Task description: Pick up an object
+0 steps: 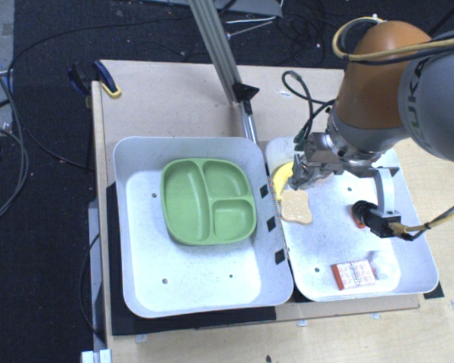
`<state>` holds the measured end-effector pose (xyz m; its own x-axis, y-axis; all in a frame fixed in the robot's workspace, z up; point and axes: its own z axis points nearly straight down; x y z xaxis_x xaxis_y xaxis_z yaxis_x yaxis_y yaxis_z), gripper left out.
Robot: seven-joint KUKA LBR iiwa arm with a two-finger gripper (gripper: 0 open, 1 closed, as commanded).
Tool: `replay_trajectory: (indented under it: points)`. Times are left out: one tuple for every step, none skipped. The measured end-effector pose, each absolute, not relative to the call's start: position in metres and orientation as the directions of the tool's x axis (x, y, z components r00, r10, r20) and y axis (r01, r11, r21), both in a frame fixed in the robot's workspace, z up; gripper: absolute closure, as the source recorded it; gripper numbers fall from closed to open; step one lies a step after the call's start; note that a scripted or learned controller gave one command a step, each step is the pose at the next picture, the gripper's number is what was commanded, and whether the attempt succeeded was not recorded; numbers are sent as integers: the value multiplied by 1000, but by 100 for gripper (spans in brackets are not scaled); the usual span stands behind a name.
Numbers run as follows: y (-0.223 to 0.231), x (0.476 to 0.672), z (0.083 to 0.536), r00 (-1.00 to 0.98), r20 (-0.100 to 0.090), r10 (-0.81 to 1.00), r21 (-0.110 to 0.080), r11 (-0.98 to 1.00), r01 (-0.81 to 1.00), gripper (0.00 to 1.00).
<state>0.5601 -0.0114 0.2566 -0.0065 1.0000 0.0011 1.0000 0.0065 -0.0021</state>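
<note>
My gripper [303,180] hangs low over the left part of the right bin [408,278], just above a tan slice of toast [296,209]. A yellow banana-like piece [282,177] lies at the gripper's left, partly hidden by it. A small red and white packet [354,274] lies near the bin's front edge. I cannot see whether anything sits between the fingers.
The left bin [136,278] holds a green divided plate [209,200]. A grey metal pole [216,40] slants across the back. Black clips [275,225] sit on the rim between the two bins.
</note>
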Motion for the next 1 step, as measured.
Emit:
replay_trajectory:
  points:
    - [49, 546, 256, -8, 2, 1000, -2, 8, 1000, 100]
